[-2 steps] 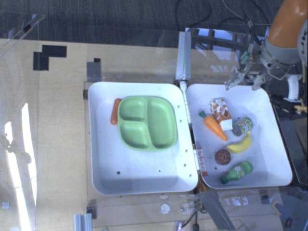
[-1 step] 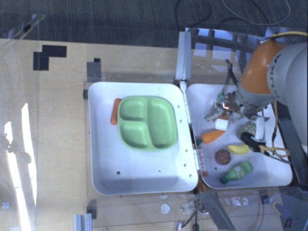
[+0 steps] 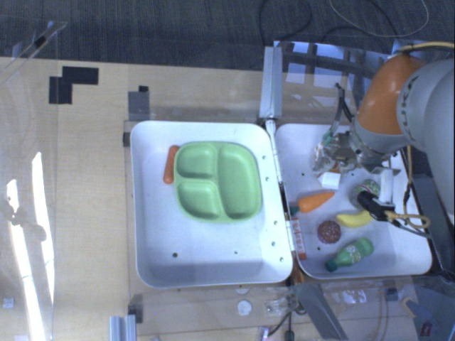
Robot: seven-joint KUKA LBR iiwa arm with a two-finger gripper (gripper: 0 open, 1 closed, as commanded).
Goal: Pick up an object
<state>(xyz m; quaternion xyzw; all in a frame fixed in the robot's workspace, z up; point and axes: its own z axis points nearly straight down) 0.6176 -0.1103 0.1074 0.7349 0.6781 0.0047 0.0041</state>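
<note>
The grey arm with its orange band (image 3: 384, 94) reaches into the right bin (image 3: 306, 137) from the right. My gripper (image 3: 331, 155) hangs low over the upper middle of that bin, just above a small white block (image 3: 328, 180). Below it lie an orange carrot (image 3: 315, 202), a yellow banana (image 3: 353, 219), a brown round piece (image 3: 328, 231) and a green bottle (image 3: 350, 254) on its side. A dark and green item (image 3: 370, 189) lies partly hidden under the wrist, near the bin's right wall.
The left bin (image 3: 153, 254) holds a green divided plate (image 3: 217, 180) and a thin red-orange stick (image 3: 170, 164) beside the plate's left edge. A metal rail (image 3: 279, 183) separates the two bins. Cables trail behind the right bin.
</note>
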